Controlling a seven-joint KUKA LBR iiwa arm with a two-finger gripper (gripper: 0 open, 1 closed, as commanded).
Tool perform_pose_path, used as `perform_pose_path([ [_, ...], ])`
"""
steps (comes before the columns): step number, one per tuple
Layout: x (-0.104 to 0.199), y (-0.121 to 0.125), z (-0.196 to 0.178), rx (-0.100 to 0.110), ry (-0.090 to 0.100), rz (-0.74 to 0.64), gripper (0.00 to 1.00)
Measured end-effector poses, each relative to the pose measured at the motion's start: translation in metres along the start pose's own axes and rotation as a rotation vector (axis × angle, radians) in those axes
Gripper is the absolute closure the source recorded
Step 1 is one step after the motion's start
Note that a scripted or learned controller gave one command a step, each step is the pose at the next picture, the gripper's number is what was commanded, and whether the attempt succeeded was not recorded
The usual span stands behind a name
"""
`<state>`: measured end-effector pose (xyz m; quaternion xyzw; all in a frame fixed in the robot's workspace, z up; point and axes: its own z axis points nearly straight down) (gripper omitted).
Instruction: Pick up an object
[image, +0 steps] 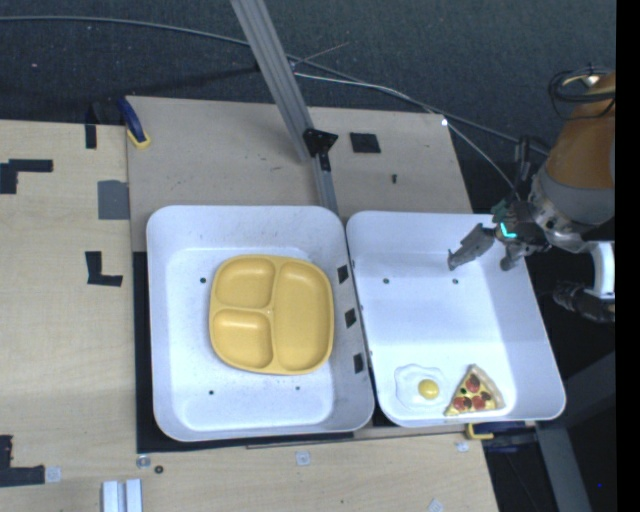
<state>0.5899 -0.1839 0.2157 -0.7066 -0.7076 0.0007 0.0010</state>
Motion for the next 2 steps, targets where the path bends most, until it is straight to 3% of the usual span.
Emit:
perform_pose_path([
  [1, 0.000, 0.000, 0.000, -0.001, 0.000, 0.000, 0.00],
  [2, -0.003, -0.002, 0.064, 0.005, 0.000, 0.001, 0.00],
])
